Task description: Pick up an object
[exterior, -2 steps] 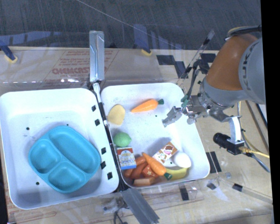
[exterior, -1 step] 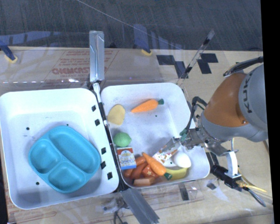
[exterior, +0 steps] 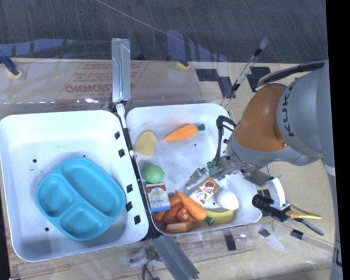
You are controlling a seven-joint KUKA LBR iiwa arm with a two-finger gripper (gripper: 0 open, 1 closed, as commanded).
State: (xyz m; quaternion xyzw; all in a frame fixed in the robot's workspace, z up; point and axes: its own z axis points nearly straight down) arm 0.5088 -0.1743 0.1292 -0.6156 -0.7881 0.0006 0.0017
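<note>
My gripper (exterior: 204, 173) hangs low in the right bin (exterior: 173, 114), just above a small white-and-red packet (exterior: 205, 191). A white egg (exterior: 228, 199) and a banana (exterior: 221, 216) lie right of and below it. Orange carrots and red pieces (exterior: 182, 212) are heaped at the bin's front, beside a red carton (exterior: 158, 197). Farther back lie a green lime (exterior: 154, 173), a pale yellow potato (exterior: 145, 143) and a single carrot (exterior: 183, 132). I see nothing held.
The left bin (exterior: 21, 134) holds a blue divided plate (exterior: 79, 197). A metal divider post (exterior: 120, 71) stands between the bins at the back. The arm's orange band (exterior: 261, 125) overhangs the right bin's right wall.
</note>
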